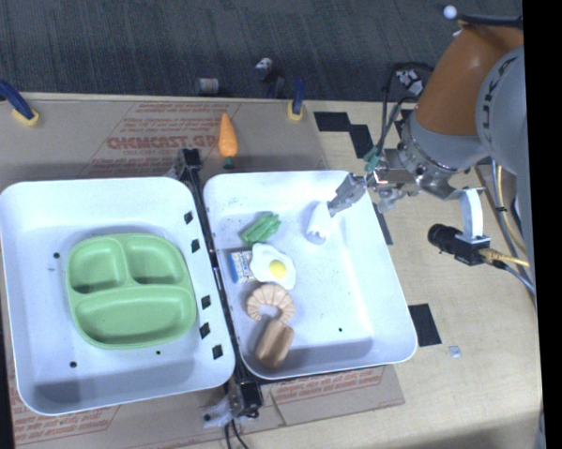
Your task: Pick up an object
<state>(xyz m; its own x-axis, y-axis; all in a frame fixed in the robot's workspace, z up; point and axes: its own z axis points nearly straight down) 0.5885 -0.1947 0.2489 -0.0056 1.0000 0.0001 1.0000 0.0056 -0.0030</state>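
Observation:
My gripper [343, 197] hangs over the far right corner of the right bin [383, 298], reaching in from the right. A small white object [315, 223] lies just below and left of its tip; I cannot tell whether they touch. Further left in this bin are a green leafy piece [260, 227], a fried egg [273, 264], a blue and white packet [238, 262], a tan ringed pastry [269, 304] and a brown bread roll [273, 342].
The left bin [27, 223] holds a green divided plate [129, 288]. An orange carrot [227, 135] lies on the cardboard behind the bins. Blue clamps [16, 101] grip the cardboard's far edge. The right half of the right bin's floor is bare.

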